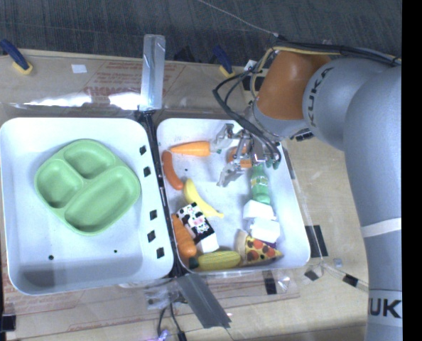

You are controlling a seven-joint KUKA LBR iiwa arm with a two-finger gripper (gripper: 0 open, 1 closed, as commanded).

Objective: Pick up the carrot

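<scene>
over right bin (294,190), arm (353,119) angled down, jaws (232,155) beside carrot (190,148)

arm (360,141) — "KUKA" near orange band | lower casing — "UK", cut off

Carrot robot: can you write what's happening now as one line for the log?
task: pick up carrot | carrot: lying in right bin, far end | gripper: open, just right of carrot | held: nothing | left bin: green plate
</scene>
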